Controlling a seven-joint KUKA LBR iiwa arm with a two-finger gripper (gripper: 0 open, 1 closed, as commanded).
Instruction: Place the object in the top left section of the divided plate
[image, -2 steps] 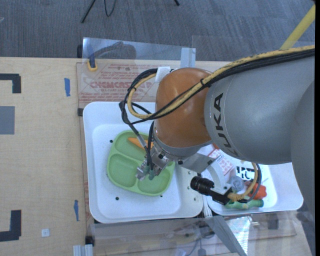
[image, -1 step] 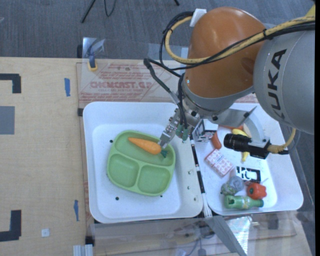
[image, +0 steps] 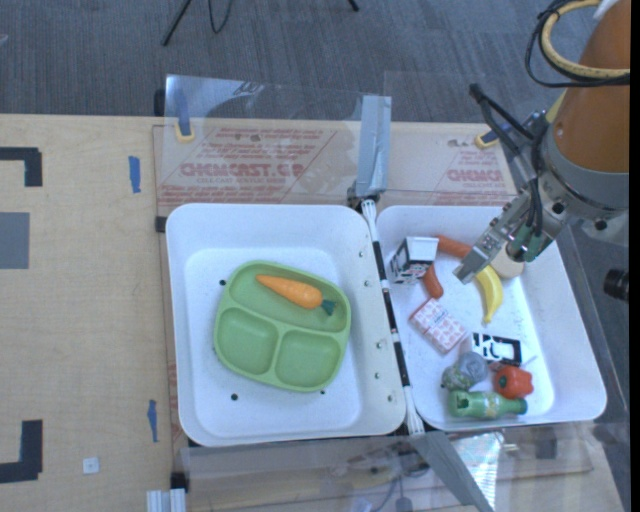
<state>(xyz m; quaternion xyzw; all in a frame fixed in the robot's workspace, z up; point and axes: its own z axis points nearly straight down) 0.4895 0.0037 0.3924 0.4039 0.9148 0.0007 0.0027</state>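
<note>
A green divided plate (image: 236, 352) lies in the left bin (image: 200, 250). An orange carrot (image: 288, 290) with a green tip rests in the plate's long upper section, toward its right end. The two lower sections hold nothing. My gripper (image: 503, 250) hangs over the upper part of the right bin (image: 565, 330), far to the right of the plate. Its fingers (image: 480, 258) stand open with nothing between them. A yellow banana (image: 490, 293) lies just below the gripper.
The right bin holds a white box (image: 412, 257), two orange sausage-like pieces (image: 432, 283), a pink packet (image: 438, 325), a black-and-white card (image: 497, 348), a grey lump (image: 463, 375), a red fruit (image: 512, 380) and a green bottle (image: 485, 404). A ridge (image: 382, 310) divides the bins.
</note>
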